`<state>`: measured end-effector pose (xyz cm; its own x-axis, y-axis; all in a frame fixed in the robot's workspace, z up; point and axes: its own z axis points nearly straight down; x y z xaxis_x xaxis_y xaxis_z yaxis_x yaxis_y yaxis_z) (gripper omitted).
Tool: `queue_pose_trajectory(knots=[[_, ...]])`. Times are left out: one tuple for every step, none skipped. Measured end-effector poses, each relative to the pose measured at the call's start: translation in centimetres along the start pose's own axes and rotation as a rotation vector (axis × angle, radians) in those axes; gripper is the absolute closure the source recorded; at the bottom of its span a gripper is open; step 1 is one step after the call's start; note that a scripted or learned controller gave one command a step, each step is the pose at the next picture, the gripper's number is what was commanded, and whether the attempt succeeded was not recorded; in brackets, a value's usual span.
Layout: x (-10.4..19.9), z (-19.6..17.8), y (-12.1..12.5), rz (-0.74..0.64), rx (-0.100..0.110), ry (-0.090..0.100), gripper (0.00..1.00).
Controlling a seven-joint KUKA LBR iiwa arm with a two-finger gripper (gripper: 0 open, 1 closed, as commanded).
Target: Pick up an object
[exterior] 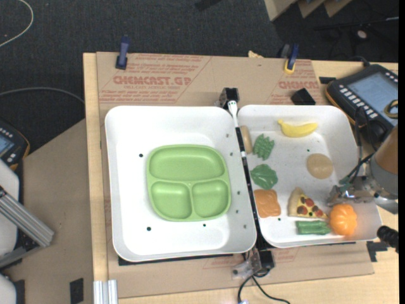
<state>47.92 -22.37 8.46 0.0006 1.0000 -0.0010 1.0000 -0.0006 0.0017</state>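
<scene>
So the bench (158, 75) is a cardboard-topped board taking up most of the frame, with two white bins on it. The left bin (126, 220) has a big green divided plate (188, 182) sitting in the middle. The right bin (288, 236) holds all the toy food: a yellow banana (298, 128) near the top, a tan round cookie-looking thing (319, 166) right of centre, two green leafy veggies (263, 147) (264, 176) along the left side, an orange bread-like piece (267, 203) below those, a pizza slice (305, 206) next to it, and a green bean pod (313, 228) at the bottom. The arm (389, 170) comes in at the right edge, and the gripper (345, 195) is down in the lower right part of that bin. The orange pumpkin (343, 220) sits right under the gripper tips, touching or nearly so, just right of the pizza and the pod. Honestly can't tell how wide the jaws are or if they've actually got hold of anything, it's too small and cluttered there.
</scene>
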Motion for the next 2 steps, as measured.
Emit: queue_pose_trajectory(knots=[[0.0, 0.0, 0.0, 0.0, 0.0, 0.0, 1.0], [0.02, 0.0, 0.0, 0.0, 0.0, 0.0, 1.0]])
